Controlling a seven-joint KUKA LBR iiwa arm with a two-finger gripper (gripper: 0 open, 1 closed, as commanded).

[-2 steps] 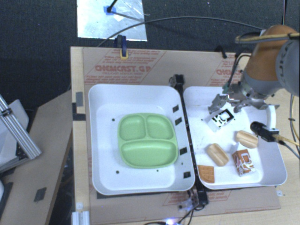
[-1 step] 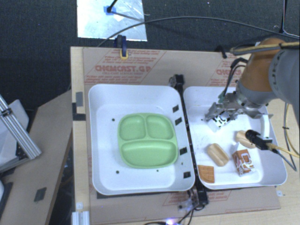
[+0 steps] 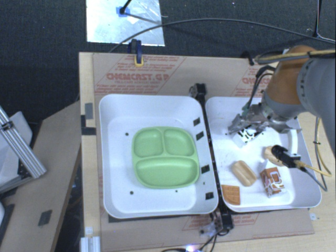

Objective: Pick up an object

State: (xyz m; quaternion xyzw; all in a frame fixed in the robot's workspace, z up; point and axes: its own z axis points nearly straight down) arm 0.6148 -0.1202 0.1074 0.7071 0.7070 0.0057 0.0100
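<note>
My gripper is low over the far-left part of the right bin, with the arm coming in from the right. Directly under it, touching or just below, is a small black-and-white object; I cannot tell whether it is gripped. Nearer the front of that bin lie a tan bread roll, a flat orange cracker and a small brown-and-white carton.
A green divided plate lies in the middle of the left bin. A black divider strip runs between the two bins. The bins stand on a cardboard sheet.
</note>
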